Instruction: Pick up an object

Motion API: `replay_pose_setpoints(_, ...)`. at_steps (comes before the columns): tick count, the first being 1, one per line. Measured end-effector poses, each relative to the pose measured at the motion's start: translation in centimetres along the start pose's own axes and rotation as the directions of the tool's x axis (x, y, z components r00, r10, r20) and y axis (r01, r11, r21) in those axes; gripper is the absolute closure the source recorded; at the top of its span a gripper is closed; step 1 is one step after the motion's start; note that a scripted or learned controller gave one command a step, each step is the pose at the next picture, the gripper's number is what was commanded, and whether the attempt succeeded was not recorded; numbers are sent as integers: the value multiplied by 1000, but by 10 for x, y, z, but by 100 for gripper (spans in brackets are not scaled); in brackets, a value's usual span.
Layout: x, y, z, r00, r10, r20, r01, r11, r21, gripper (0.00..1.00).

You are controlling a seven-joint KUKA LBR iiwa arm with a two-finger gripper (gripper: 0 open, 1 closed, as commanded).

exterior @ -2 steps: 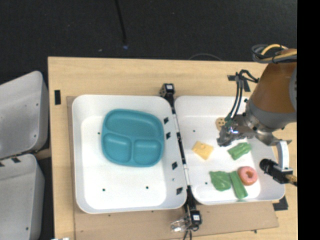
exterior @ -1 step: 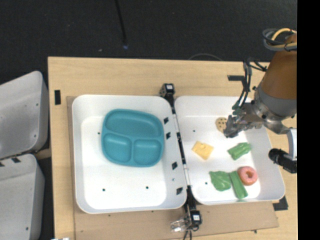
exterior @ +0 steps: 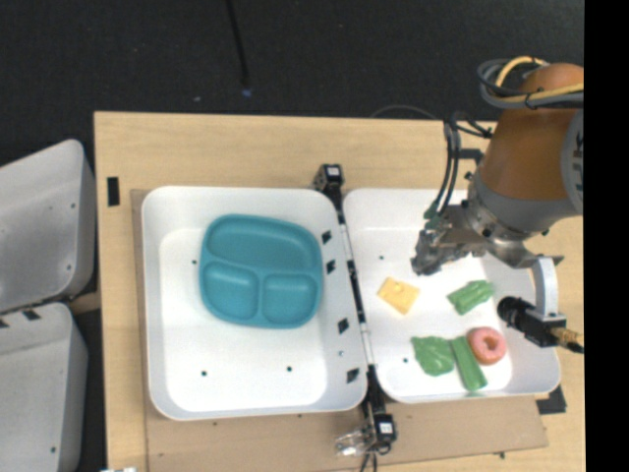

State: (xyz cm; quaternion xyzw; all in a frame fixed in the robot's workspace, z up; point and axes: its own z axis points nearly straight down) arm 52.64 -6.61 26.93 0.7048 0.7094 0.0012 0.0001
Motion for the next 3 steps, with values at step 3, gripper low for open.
replay_pose_setpoints(3,147,-15,5,1000,4,1,-4,1000,0,100)
